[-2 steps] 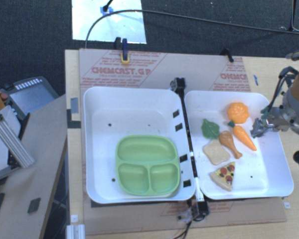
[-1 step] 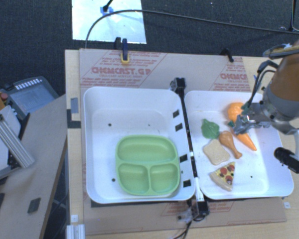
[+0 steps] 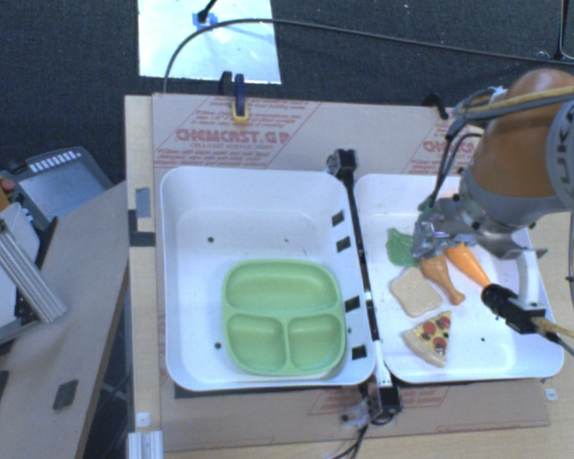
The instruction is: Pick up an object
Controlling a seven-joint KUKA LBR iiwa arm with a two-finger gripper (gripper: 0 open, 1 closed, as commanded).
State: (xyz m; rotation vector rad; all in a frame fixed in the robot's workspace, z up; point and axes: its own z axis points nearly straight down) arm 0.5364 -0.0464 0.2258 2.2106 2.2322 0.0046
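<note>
Single fixed camera is looking down at a slant from above the bench [image 3: 297,122], taking in both white bins [image 3: 201,199] whole; arm [image 3: 531,151] is entering from frame right.

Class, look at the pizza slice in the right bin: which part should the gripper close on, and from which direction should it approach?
Probably straight from above, closing across the pizza slice at its narrower, red-topped end. It lies flat and apart from the bread slice, but its wide end sits near the right bin front wall, so the narrow end leaves more room.

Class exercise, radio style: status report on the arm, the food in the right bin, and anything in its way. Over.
Pincer low in right bin, over green leafy piece and drumstick. Carrot, bread slice, pizza slice loose nearby. Nothing visibly gripped.
</note>
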